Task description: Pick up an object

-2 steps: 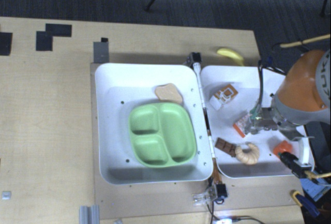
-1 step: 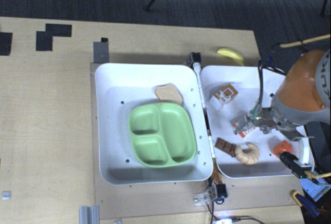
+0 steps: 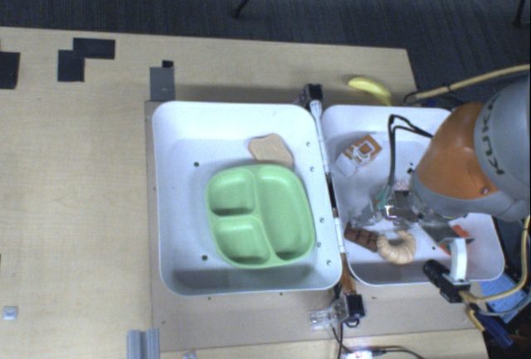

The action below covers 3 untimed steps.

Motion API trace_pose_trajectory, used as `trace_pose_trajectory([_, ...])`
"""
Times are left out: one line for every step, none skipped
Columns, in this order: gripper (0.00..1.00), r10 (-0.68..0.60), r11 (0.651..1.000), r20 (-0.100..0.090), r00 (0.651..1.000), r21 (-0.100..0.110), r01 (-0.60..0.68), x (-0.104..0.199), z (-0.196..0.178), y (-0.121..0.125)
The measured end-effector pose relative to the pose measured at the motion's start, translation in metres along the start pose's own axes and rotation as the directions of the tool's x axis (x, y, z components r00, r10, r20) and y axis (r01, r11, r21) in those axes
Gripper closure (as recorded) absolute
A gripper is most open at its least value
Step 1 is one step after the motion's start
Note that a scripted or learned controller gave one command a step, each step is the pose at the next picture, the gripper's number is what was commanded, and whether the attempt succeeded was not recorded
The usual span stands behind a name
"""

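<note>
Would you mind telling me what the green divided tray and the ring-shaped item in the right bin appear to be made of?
The green divided tray looks like moulded plastic: uniform pale colour, soft sheen, rounded compartment walls. The ring-shaped item looks like a matte tan doughnut, probably toy foam or plastic, though the view is too coarse to be sure.

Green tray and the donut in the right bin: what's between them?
In the camera view, between the green tray and the donut lie the two bins' adjoining walls, then a brown chocolate-like piece touching the donut.
</note>
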State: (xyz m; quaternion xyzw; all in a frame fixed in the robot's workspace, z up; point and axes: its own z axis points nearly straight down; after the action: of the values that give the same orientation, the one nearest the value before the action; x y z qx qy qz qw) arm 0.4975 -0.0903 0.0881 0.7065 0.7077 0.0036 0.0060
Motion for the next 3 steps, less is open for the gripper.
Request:
trace_pose_trajectory([1.0,-0.002,1.0,0.0,1.0,-0.004,0.002,0.0,-0.01,0.002])
trace_pose_trajectory([1.0,-0.004,1.0,-0.004,1.0,0.008,0.004,0.03,-0.096,0.098])
trace_pose_trajectory([1.0,-0.001,1.0,-0.002,1.0,0.011,0.002,-0.057,-0.082,0.136])
